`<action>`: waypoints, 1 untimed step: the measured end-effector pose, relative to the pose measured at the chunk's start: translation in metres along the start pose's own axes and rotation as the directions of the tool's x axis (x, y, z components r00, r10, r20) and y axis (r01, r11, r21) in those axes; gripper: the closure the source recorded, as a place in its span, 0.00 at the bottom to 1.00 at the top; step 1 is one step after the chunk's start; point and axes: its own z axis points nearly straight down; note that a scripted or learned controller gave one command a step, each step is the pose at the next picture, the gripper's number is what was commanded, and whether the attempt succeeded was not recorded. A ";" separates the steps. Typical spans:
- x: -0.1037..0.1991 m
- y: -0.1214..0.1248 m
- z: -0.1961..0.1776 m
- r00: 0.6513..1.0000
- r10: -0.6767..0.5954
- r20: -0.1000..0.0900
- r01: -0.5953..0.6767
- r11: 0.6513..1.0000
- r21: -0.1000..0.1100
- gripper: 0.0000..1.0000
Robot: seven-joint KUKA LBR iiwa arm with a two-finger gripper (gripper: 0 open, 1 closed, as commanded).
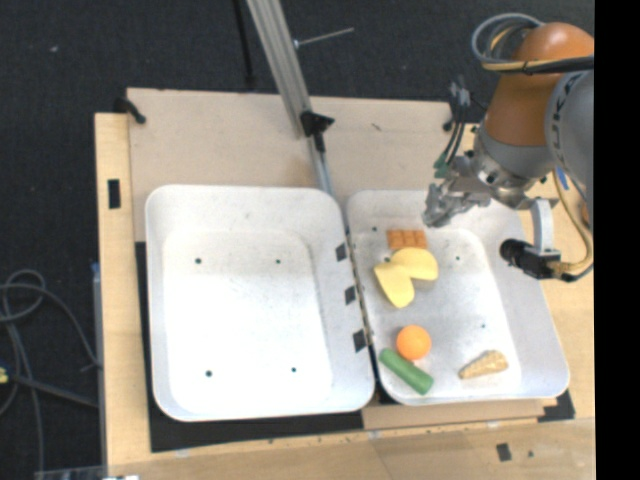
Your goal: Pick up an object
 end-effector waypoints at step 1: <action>0.042 -0.022 0.004 1.000 -0.003 -0.001 0.003 1.000 0.008 1.00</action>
